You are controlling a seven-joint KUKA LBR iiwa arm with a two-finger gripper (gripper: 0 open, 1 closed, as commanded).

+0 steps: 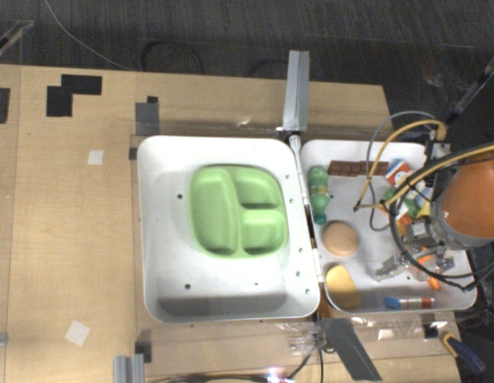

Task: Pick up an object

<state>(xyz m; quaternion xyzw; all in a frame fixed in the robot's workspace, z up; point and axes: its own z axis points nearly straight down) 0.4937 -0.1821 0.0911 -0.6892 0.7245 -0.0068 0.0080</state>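
Note:
The right bin (366, 306) holds several small objects. A green bottle (318, 188) lies along its left wall, and a brown bar (348, 168) sits at the back. A tan round bun (340, 238) rests mid-bin, with a yellow piece (341, 284) near the front left corner. A marker (409, 302) lies along the front wall. Colourful small items (402, 180) are heaped at the back right. My gripper (414, 255) hangs low over the right half of this bin, under the orange band (472, 200), beside orange bits and to the right of the bun.
The left bin (163, 290) carries a green divided plate (235, 210) in its middle. A metal post (295, 94) stands behind the seam between the bins. Yellow and black cables (388, 146) loop over the right bin's back.

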